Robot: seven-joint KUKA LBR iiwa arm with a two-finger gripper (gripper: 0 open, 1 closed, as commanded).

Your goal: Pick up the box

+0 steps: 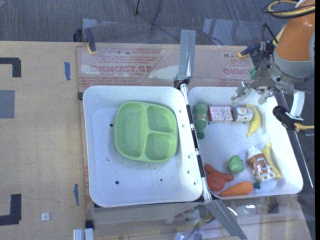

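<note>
A: Where is the box?

B: The box [260, 167] lies in the right bin [295, 181], near its lower right corner. It is orange and white, tilted, and its print is too small to read. A yellow banana [270, 159] runs along its right side, touching it, and a clear wrapper seems to sit around its top edge, though that is hard to make out.

A: And the gripper?

B: The gripper [252, 91] hangs over the upper right part of that bin, well apart from the box. Its metal fingers [242, 92] look spread, with nothing between them, but they are small and partly lost against the white bin. The arm [295, 44] is cut off at the frame's top right corner.

A: What else is in there?

B: A 2nd banana [254, 120] just below the gripper, beside a red and white can [230, 114] lying on its side. A dark green item [201, 119] sits against the left wall; I cannot tell what it is. Lower down are a green apple [235, 164], a red pear-like fruit [216, 179] and a carrot [238, 188], the last 2 touching.

A: The left bin?

B: The left bin [100, 184] holds 1 green divided plate [146, 131] with 3 compartments.
</note>
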